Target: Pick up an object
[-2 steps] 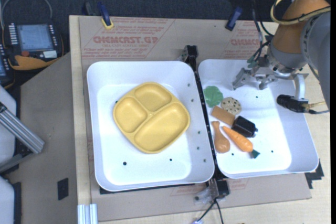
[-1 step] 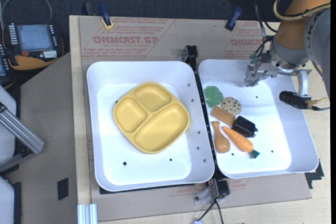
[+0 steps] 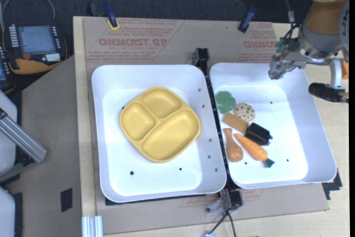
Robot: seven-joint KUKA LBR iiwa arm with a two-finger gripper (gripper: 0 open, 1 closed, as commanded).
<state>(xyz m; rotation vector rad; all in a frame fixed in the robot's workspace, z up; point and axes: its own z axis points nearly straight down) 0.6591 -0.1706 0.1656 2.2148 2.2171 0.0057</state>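
Two white bins on your bench, claw over right bin's far rim, grip state hidden from you, toys clustered below-left of it, bare floor beneath it.

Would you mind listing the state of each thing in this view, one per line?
gripper: above the right bin's far edge, holding nothing visible
yellow divided plate: upright in the left bin, compartments bare
green broccoli piece: lying in the right bin
cookie: lying flat
carrot: on its side
black block: resting against the carrot
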